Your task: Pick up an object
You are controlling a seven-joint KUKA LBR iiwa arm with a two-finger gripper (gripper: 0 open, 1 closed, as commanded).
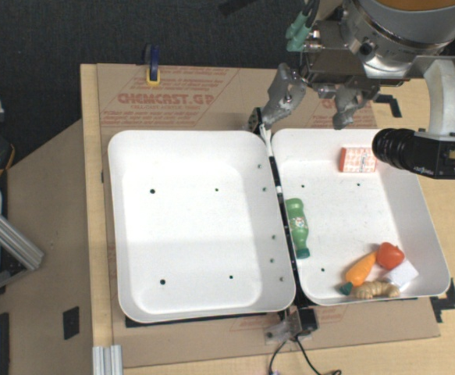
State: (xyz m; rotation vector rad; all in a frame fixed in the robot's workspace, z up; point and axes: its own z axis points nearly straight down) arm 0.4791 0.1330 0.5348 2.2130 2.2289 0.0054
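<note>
I see the tool [314, 109] hanging above the far edge of the right bin [422, 209], its fingers [278, 104] spread apart and holding nothing. In that bin lie a green bottle [296, 226] at the left wall, a pink box [357, 160] far right, and an orange carrot [360, 271], a red tomato [390, 255] and a ginger root [374, 291] near the front. The left bin [133, 209] adjoins it.
</note>
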